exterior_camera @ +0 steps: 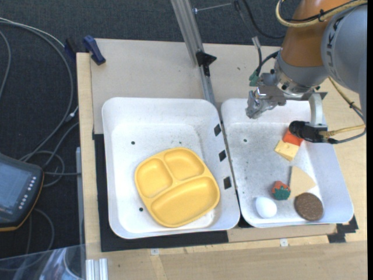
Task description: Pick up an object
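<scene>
Gripper [256, 107] over right bin's [250, 156] far corner, fingers' spread indistinct, orange block [292, 137] half-hidden by bracket [308, 130]

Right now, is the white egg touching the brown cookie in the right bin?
Apart. The camera view shows a strip of bare bin floor between the white egg and the brown cookie in the right bin.
</scene>
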You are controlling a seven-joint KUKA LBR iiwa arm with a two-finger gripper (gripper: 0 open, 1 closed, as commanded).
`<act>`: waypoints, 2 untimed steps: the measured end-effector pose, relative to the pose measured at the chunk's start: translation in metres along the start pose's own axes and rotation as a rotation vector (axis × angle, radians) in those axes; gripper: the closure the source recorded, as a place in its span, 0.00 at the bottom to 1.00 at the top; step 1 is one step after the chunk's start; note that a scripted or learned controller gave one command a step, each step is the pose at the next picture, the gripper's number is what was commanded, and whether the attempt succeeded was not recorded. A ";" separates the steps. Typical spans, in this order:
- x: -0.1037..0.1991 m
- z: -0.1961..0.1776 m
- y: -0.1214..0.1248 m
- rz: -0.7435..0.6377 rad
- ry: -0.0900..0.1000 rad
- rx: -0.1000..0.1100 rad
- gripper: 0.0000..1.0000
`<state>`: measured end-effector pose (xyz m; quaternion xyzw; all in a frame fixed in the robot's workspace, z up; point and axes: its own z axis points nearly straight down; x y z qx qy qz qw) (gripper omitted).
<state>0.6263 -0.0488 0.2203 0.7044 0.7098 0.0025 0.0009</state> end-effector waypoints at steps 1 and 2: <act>0.052 0.007 -0.006 0.001 0.001 0.008 1.00; 0.113 -0.005 -0.008 0.000 0.002 0.003 1.00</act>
